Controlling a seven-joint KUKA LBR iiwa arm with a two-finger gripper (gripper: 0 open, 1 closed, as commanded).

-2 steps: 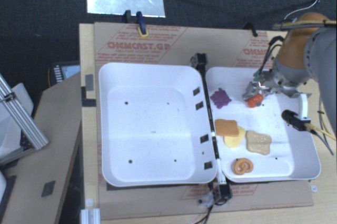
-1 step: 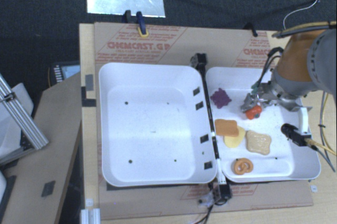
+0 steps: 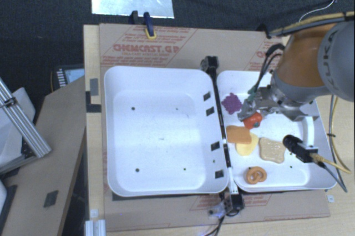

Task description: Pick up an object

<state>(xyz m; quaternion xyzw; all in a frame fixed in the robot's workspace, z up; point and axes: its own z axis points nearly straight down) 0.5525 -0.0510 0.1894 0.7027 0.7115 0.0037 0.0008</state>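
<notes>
A single fixed camera is mounted above the bench (image 3: pixel 166 40) and looks down at a slant. Both white bins fall within frame: the left bin (image 3: pixel 161 135) sits centrally, the right bin (image 3: pixel 319 168) toward the right edge. The arm (image 3: pixel 310 63) enters from the right.

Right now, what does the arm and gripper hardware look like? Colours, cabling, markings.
The arm is a bulky rounded grey body with a wide orange band above the wrist and part of dark lettering on its grey shell. Thin black cables loop along its left side. The gripper is a small dark metallic assembly with grey parts.
</notes>
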